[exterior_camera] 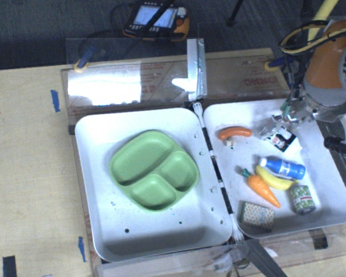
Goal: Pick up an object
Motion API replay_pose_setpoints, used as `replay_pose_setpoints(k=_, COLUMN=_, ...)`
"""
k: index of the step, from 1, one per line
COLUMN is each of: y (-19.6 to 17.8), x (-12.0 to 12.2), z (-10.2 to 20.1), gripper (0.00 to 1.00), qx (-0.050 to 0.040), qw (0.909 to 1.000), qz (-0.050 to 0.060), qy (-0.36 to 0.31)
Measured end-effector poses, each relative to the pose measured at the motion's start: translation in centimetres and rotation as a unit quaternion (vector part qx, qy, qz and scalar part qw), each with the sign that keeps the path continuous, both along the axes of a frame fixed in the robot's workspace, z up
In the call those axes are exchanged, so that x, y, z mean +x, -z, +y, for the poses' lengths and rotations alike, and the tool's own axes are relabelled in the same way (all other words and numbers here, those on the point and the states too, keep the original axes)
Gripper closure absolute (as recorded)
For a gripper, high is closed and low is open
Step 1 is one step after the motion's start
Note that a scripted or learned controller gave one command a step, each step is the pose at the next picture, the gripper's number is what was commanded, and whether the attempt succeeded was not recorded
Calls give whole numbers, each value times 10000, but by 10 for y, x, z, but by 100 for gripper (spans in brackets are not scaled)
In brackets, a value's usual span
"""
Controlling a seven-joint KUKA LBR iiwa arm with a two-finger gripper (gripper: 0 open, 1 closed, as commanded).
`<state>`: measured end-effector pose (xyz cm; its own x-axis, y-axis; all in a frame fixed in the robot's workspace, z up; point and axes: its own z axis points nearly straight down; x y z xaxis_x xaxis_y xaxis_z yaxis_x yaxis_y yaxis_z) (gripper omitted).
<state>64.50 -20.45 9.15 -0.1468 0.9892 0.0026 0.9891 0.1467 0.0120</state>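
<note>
The right bin (328, 149) holds several small objects. An orange sausage (234, 132) lies near its upper left. A blue bottle (284, 168) rests on a yellow banana (274, 179), with an orange carrot (262, 189) just to their left. A small green can (302, 199) and a patterned pouch (257, 214) lie near the front edge. My gripper (281, 134) hangs low over the upper right part of this bin, right of the sausage and above the bottle. Nothing is visibly held in it.
The left bin (97, 173) carries a green divided plate (154, 169). A metal divider (212, 161) separates the two bins. The grey arm with its orange band (325, 69) enters from the upper right. A clear panel (130, 81) stands behind the bins.
</note>
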Motion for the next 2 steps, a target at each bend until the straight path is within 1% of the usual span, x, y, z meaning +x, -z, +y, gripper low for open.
replay_pose_setpoints(k=1, y=-13, x=2, z=-1, gripper=100, qx=-33, qw=10000, qz=-37, qy=-10)
replay_pose_setpoints(k=2, y=-116, x=-10, z=48, gripper=100, qx=-23, qw=9983, qz=50, qy=586)
